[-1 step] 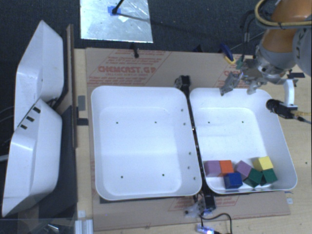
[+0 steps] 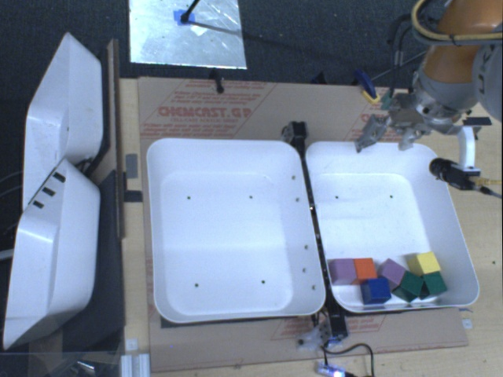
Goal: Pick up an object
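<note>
While the gripper (image 2: 388, 138) is held spread and unladen over the right bin's (image 2: 464, 242) far rim, a descent toward the near-edge blocks (image 2: 387, 276) is judged outstanding.

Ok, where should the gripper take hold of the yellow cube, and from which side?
Probably from straight above, on the yellow cube's top portion: it sits higher than the green blocks crowding its near side, and the bin wall is close on its right.

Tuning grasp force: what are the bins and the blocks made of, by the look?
Right bin, left bin: probably moulded plastic, smooth white with rounded rims and a soft sheen. Blocks: matte, solid-coloured cubes with crisp edges, maybe painted wood or foam; cannot tell which.
</note>
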{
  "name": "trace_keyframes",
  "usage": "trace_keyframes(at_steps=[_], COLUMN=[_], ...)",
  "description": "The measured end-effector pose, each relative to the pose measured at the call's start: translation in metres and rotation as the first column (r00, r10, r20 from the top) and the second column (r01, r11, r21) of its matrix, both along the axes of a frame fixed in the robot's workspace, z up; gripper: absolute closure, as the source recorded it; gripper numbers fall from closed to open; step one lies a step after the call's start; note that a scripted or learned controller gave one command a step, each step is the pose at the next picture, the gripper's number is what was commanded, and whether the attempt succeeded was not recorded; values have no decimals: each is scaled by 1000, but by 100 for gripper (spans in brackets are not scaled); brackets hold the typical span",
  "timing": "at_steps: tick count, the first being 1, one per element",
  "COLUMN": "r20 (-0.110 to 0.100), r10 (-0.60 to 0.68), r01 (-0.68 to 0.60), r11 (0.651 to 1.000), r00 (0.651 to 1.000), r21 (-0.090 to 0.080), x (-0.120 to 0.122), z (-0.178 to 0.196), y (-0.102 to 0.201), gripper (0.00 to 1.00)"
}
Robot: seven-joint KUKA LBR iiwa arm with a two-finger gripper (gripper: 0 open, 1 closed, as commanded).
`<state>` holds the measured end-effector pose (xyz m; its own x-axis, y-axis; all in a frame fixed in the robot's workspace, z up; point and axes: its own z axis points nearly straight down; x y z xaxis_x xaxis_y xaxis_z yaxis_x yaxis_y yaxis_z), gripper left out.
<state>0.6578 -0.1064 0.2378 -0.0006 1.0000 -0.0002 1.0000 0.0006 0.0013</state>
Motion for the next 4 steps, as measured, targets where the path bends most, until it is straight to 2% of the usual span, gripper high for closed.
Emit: trace_keyframes(at_steps=[2,3,4], r20=[-6,-3,2], r10=[-1,-1,-1], r01=[1,1,1], r11=[1000,1000,1000], r00=[1000,1000,1000], r21=[1,1,0], x=[-11,-12,-10], z=[-121,-153,-140], y=[1,1,1], gripper=[0,0,100])
